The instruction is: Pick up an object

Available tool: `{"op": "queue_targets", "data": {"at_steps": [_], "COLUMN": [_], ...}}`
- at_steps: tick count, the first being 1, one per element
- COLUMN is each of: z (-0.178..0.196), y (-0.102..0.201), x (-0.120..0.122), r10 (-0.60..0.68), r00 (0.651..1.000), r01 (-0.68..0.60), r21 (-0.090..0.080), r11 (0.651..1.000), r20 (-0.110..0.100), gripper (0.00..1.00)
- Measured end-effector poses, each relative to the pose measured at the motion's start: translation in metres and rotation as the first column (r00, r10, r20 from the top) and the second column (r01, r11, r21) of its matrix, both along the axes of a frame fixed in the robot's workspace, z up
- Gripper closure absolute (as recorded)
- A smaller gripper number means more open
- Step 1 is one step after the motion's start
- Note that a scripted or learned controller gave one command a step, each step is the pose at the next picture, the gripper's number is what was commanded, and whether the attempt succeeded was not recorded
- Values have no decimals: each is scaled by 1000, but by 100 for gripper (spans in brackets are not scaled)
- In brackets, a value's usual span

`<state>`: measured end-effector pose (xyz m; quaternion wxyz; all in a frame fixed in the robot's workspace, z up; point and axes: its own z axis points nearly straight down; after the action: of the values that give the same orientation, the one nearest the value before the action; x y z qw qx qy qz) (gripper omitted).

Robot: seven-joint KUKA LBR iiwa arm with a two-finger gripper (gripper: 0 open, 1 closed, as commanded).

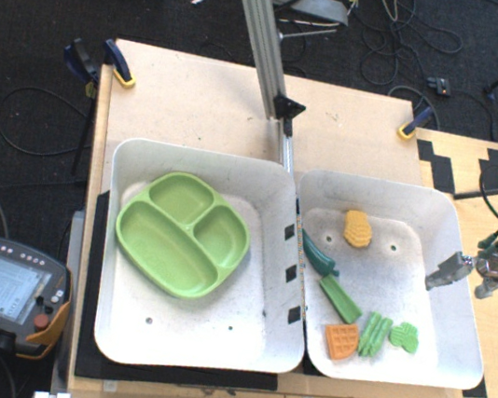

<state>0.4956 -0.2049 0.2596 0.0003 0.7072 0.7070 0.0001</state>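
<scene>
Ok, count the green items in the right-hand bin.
4. A teal scoop-like piece lies by the left wall, a green stick just below it, a bundle of green beans near the front, and a small green leafy piece right of the beans.

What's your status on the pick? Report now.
Gripper at right bin's right edge, nothing between its fingers. Yellow piece, orange piece, green pieces lie loose in right bin. Green divided plate in left bin.

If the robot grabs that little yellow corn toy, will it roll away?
Probably a bit: the yellow corn toy looks rounded and stubby, so a nudge may roll it. It seems small and likely light, lying alone on the right bin floor. Its bumpy surface may help grip.
</scene>
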Motion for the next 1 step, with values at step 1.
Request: {"op": "queue_targets", "data": {"at_steps": [1], "z": [-110], "y": [-6], "x": [65], "r10": [6], "r00": [1000], "r01": [-6], "r21": [1], "r11": [1000], "r20": [-5], "gripper": [0]}}
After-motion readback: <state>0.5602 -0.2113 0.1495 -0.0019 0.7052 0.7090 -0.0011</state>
